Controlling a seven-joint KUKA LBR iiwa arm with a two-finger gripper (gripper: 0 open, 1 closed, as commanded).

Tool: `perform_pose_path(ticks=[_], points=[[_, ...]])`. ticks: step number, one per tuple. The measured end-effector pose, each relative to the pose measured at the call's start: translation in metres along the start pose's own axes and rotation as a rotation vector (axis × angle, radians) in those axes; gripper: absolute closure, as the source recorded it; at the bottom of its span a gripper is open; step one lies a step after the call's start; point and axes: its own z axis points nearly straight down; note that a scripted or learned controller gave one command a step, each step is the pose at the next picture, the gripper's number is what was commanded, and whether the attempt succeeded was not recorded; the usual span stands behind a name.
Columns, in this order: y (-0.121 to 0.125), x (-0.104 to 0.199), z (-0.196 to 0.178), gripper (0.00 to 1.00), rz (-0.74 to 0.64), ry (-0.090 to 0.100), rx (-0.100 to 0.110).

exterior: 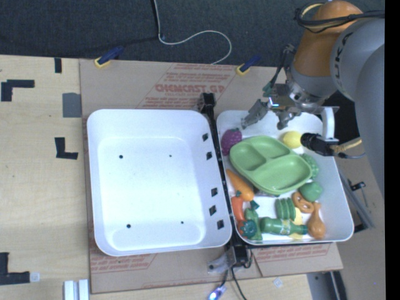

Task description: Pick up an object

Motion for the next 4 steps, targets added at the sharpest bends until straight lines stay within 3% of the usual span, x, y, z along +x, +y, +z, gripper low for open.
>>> perform_pose_path(ticks=[1, 2, 3, 4], points=[[-0.022, -0.007, 0.119, 0.0, 0.001, -0.001, 0.002], [-0.02, -0.006, 0.103, 1.0, 0.0, 0.0, -0.003], [-0.105, 0.001, 0.107, 1.0, 0.002, 0.0, -0.003], [-0.115, 0.076, 0.009, 1.0, -0.007, 0.003, -0.008]])
